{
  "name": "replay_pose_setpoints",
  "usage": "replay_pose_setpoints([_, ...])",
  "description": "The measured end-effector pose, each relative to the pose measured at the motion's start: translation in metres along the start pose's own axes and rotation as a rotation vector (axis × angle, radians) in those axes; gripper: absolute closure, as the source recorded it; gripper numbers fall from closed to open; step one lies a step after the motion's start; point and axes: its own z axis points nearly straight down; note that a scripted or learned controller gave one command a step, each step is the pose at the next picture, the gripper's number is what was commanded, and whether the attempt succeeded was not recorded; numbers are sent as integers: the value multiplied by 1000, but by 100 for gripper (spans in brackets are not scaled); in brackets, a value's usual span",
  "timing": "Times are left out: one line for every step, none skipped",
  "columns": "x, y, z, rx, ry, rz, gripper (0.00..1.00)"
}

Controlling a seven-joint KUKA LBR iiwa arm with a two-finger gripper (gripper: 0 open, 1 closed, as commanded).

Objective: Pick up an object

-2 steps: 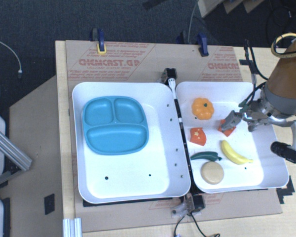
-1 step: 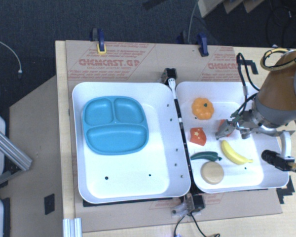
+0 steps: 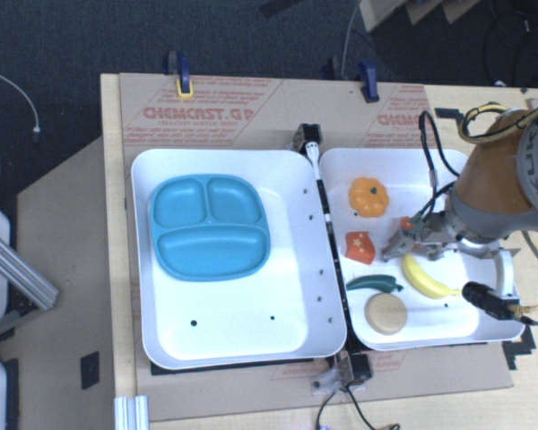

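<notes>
Hovering over the right bin (image 3: 484, 330), the hand (image 3: 419, 237) sits just above the banana (image 3: 426, 279).
Whether the hand is spread or pressed together cannot be told. The banana lies in the right bin, its long axis running from upper left to lower right, beside the pumpkin (image 3: 368, 196) and red block (image 3: 360, 246).

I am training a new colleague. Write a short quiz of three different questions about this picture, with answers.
1. True or false: the blue divided plate lies in the right bin.
2. Which fruit lies nearest the gripper: A) orange pepper B) banana C) green bean?
3. What colour is the block beside the divider?

Key: 1 false; 2 B; 3 red.
</notes>
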Motion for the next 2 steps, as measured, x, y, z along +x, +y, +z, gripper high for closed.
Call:
replay_pose_setpoints([0, 1, -13, -6, -3, 0, 100])
replay_pose_setpoints([-11, -1, -68, -10, -5, 1, 100])
